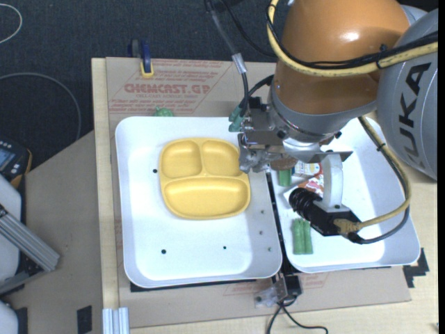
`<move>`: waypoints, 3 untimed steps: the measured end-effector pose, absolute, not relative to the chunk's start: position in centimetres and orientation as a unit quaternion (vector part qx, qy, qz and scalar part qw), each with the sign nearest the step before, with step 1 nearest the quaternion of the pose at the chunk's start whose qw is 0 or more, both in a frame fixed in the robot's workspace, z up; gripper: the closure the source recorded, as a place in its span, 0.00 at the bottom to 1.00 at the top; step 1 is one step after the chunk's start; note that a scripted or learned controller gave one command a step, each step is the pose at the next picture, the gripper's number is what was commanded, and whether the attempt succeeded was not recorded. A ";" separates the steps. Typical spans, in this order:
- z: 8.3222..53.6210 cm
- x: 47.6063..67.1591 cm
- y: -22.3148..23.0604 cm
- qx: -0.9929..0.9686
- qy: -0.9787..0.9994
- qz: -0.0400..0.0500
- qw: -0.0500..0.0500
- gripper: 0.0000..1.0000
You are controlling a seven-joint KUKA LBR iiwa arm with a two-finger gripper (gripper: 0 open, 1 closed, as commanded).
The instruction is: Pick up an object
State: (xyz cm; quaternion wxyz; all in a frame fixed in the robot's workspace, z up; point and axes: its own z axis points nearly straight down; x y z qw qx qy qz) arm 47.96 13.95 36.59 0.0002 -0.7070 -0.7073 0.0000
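Observation:
A yellow divided plate (204, 178) lies flat in the left bin (139, 207), its three compartments facing up. In the right bin (375, 242) I see a green ridged block (301, 235) near the front, a red and white packet (314, 180), and a small green piece (284, 177) partly under the arm. My gripper (254, 157) hangs low over the wall between the two bins, right beside the plate's right rim. The big orange and grey wrist above hides most of it, along with the back of the right bin.
A black cable fitting (321, 216) with a yellow hose loops over the right bin's middle. The bins rest on a cardboard sheet (167, 82) with red print. A blue and yellow clamp (145, 56) holds its far edge. Dark carpet surrounds the bench.

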 end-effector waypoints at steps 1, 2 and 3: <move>27.4 47.8 10.1 -0.709 -0.705 0.005 0.003 1.00; 40.0 48.0 12.7 -0.706 -0.709 -0.007 -0.003 1.00; 38.8 47.9 15.8 -0.706 -0.708 0.000 0.000 1.00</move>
